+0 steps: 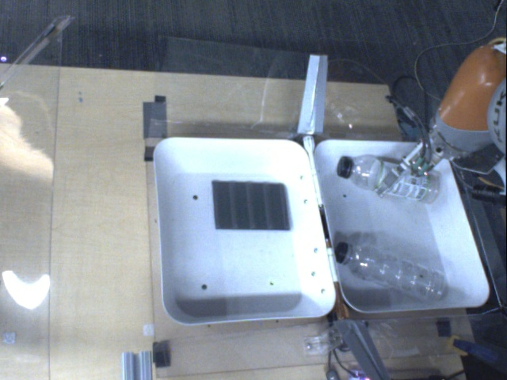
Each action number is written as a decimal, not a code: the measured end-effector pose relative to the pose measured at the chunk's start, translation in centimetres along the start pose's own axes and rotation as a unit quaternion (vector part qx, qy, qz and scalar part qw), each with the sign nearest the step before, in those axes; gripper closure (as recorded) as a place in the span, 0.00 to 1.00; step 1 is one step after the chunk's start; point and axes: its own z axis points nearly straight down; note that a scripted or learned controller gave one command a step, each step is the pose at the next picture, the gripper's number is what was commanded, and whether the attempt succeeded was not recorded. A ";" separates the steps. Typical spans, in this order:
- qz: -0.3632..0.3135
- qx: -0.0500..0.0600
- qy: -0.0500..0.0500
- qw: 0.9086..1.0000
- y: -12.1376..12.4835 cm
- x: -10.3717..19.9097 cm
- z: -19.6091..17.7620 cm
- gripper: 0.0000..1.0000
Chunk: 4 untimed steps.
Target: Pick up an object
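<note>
The tool (417,165) is low in the right white bin (467,244), at the body of a clear plastic bottle with black cap (372,172); whether it is apart or together, I cannot tell. A second clear bottle (392,267) lies near the front.

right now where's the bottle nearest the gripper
The upper clear bottle lies on its side at the right bin's far end, under the gripper.
</note>
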 end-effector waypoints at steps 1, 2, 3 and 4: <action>0.001 0.000 -0.003 1.000 -2.4 3.4 -0.2 0.00; 0.001 -0.003 -0.006 1.000 -2.1 3.3 -1.3 1.00; -0.019 -0.001 -0.004 1.000 3.8 7.0 -8.8 1.00; 0.031 -0.001 -0.004 1.000 2.4 4.3 -11.5 1.00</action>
